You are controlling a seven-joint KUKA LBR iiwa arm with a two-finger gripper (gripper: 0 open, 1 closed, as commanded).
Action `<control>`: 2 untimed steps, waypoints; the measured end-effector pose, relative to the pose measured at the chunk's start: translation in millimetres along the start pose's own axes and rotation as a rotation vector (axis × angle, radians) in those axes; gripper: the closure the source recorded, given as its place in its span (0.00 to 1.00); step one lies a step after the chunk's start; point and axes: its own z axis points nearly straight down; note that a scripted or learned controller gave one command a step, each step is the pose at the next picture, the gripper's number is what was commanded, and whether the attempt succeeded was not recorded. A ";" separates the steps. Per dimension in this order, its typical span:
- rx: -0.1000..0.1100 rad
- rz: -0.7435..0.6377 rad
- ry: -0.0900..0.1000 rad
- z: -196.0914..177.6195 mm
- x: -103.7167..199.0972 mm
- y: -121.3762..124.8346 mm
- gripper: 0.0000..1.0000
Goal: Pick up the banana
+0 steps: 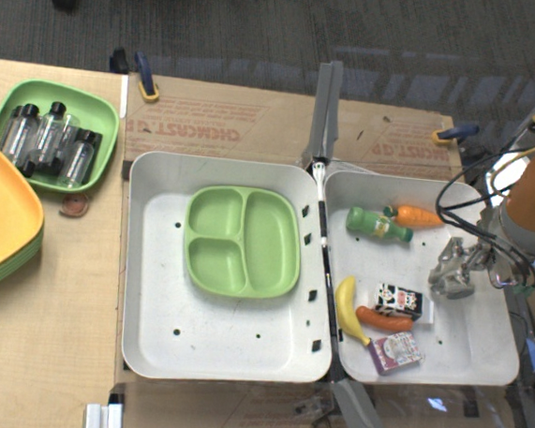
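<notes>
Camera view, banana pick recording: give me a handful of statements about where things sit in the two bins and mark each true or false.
1. The banana lies in the right bin, near its left wall. True.
2. The green divided plate sits in the right bin. False: it is in the left bin.
3. The gripper holds the banana. False: it hangs over the right side of the right bin, apart from the banana.
4. The carrot lies beside the green bottle. True.
5. The banana lies on the plate. False: it lies on the bin floor.
</notes>
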 end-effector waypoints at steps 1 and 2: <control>0.000 -0.026 -0.003 1.0 -46.8 5.1 1.00; 0.001 0.501 0.001 0.9 -88.7 -4.5 1.00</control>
